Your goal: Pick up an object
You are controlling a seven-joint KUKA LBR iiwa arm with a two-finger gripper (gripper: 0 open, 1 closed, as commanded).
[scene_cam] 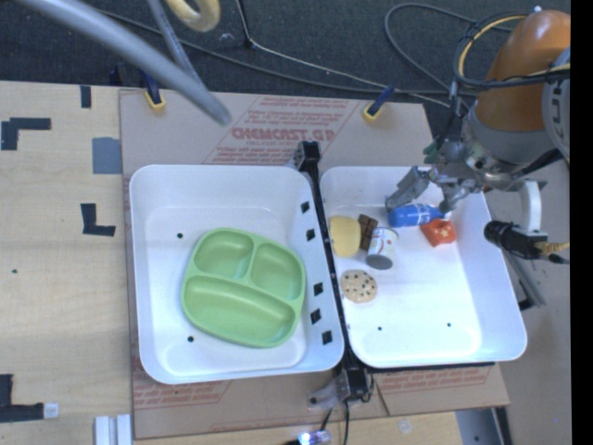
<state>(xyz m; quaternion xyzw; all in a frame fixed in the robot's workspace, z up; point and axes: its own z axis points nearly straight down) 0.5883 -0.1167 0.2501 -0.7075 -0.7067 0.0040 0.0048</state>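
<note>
In the right bin [463, 336] lie a blue bottle-like object [412, 216], a red object [440, 233], a yellow rounded piece [345, 235] with a brown-and-white piece [375, 237] beside it, and a cookie [359, 286]. My gripper [428, 196] hangs over the bin's far right part, directly above the blue object. Its fingers [406, 190] are spread, one on each side of the blue object's top. Nothing is lifted; the blue object rests on the bin floor.
A green divided plate [245, 286] lies in the left bin [162, 248]. A black divider [320, 248] separates the bins. The arm's orange band [528, 54] and cables rise at the upper right. A grey pole crosses the top left.
</note>
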